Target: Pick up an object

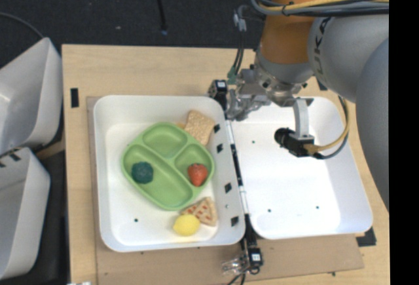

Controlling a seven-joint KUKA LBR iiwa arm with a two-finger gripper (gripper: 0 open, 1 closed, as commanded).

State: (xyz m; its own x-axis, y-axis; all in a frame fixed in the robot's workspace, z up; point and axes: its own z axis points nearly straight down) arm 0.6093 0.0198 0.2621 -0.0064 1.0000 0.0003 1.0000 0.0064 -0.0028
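A green divided plate (167, 167) lies in the left bin (105, 146). On it rest a dark teal ball (142, 172) and a red strawberry-like piece (198, 174). A tan cracker (198, 126) leans at the plate's far edge. Near the bin's front sit a yellow lemon-like piece (186, 225) and a pizza-slice piece (205, 211). My gripper (239, 109) hangs over the far end of the divide between the two bins, above the right bin's far left corner. Nothing shows between its fingers.
The right bin (308, 192) has a bare white floor. The arm's orange band (296, 12) and grey body cover its far right part, and a black cable fitting (292, 141) hangs over its middle. White objects (26, 100) stand left of the bench.
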